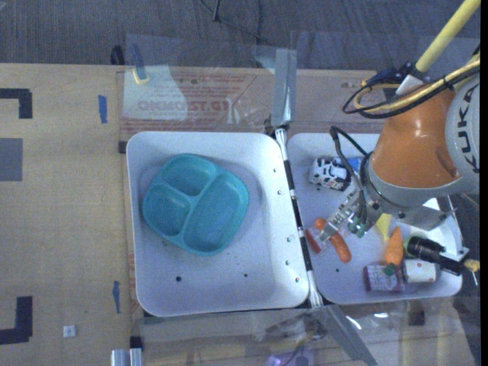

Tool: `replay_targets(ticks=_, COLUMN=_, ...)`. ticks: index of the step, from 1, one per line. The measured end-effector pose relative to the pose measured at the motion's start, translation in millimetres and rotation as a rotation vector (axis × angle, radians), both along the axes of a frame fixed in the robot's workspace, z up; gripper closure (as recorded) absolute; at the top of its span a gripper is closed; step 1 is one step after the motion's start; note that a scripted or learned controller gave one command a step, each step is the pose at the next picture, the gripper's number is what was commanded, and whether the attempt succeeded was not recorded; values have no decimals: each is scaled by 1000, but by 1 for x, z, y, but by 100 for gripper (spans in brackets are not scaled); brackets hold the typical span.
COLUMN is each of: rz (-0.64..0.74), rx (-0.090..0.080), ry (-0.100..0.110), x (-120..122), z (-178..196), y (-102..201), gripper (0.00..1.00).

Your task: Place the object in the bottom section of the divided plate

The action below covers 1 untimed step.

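A teal divided plate lies in the left white bin, and nothing rests in its three sections. My gripper hangs low over the right white bin, under the orange wrist band. Its tip is right at an orange carrot-shaped toy that lies on the bin floor. A small red-orange piece sits beside that toy. The view does not show whether the toy is between the gripper's tips.
The right bin also holds a black-and-white cow toy, a second orange piece, a yellow piece, a purple packet and a small white container. A metal divider separates the bins.
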<state>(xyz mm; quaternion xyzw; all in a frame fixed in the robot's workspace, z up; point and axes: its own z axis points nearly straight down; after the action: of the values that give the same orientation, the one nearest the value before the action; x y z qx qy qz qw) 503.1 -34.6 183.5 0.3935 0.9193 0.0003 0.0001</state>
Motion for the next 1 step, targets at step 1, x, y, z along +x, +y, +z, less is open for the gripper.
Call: replay_targets(ticks=1, rz=-132, rx=-1, ry=-1, x=34, z=21, y=104, gripper=100)
